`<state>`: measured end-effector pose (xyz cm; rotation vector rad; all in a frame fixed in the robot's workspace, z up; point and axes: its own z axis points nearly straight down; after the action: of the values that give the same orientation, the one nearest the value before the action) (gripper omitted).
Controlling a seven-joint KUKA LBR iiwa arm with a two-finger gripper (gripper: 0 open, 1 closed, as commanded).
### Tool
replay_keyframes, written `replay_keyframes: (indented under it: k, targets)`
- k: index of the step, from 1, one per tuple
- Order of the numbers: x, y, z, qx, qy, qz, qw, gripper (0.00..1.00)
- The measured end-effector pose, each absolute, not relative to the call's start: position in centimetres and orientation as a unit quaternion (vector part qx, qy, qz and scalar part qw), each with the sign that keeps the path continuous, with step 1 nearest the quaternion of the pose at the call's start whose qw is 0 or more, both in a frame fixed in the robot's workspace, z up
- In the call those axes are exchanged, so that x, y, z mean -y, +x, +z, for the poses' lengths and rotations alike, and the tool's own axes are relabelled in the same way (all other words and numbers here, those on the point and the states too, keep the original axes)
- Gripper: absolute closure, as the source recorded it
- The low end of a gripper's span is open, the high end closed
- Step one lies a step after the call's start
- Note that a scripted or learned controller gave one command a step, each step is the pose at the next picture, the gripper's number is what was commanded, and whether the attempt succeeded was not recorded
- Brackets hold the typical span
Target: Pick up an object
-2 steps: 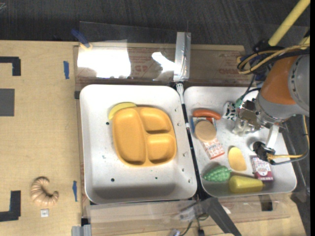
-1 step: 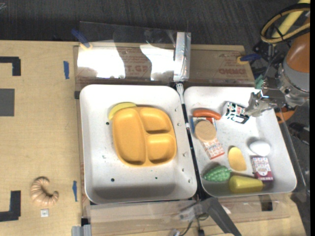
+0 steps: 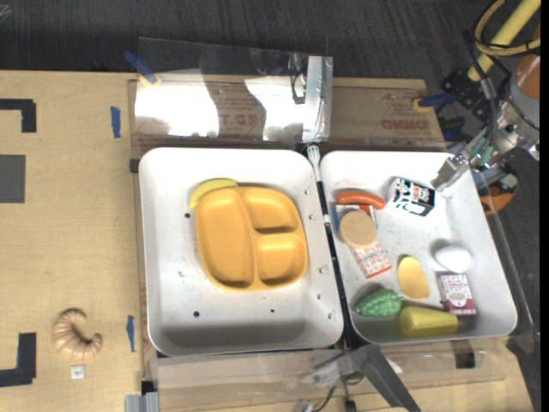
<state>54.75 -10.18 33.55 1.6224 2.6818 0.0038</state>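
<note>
Camera view: gripper (image 3: 448,175) at upper right of frame, above right bin (image 3: 493,230).
Finger state cannot be told. Beside it, black-and-white carton (image 3: 413,196); orange divided tray (image 3: 251,234) in left bin (image 3: 163,256).

A pale wooden bench (image 3: 60,256) is seen from above, marked with short black bars and small strips of blue tape. Two shallow white bins are set on it side by side, their inner rims touching. The left bin (image 3: 163,299) lies near the middle of the view and the right bin (image 3: 493,264) is placed next to it. Behind both bins a flattened brown cardboard sheet (image 3: 377,114) is laid on the bench, partly covered by a clear, shiny plastic panel (image 3: 227,101). Near the front left corner, well apart from the bins, a tan curled croissant-like object (image 3: 77,333) is seen lying on the bare wood.
</note>
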Motion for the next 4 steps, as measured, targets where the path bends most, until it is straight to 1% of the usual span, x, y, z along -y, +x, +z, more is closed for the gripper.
replay_keyframes:
  k: [1, 2, 3, 4]
  targets:
    - [10.9, 53.3, 35.2, -0.959, 0.284, 0.0006, 0.005, 1.0]
    - [11.7, 53.9, 36.1, -0.983, 0.184, 0.0001, 0.005, 1.0]
    - [13.2, 54.1, 35.2, -1.0, 0.007, 0.0001, 0.002, 1.0]
    - [13.3, 53.5, 32.4, -0.972, -0.235, 0.0004, 0.002, 1.0]
